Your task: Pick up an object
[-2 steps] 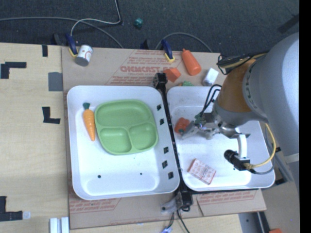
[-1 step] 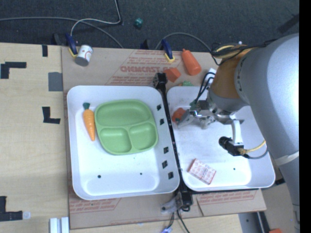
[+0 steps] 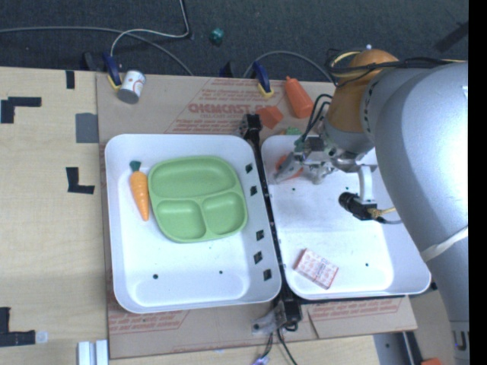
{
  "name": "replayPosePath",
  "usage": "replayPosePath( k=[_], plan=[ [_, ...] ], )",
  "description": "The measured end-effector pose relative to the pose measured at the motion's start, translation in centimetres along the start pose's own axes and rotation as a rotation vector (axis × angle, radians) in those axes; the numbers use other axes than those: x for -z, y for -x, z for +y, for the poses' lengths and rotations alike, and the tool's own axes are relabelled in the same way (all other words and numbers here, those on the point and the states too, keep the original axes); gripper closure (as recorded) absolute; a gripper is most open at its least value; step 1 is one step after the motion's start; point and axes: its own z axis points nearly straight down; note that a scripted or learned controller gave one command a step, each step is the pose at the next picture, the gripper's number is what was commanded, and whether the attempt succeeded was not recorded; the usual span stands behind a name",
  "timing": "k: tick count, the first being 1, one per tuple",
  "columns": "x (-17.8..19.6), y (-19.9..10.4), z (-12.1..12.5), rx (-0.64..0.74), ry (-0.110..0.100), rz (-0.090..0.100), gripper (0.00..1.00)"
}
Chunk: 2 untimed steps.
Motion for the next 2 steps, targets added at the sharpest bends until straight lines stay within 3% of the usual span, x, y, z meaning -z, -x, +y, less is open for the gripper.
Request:
replayPosePath(
  k=[1, 2],
  plan=[
    [-0.07, -0.42, 1.71, -0.002, 0.003, -0.002, 0.00],
    [-0.07, -0.40, 1.71, -0.001, 0.003, -0.002, 0.00]
  ],
)
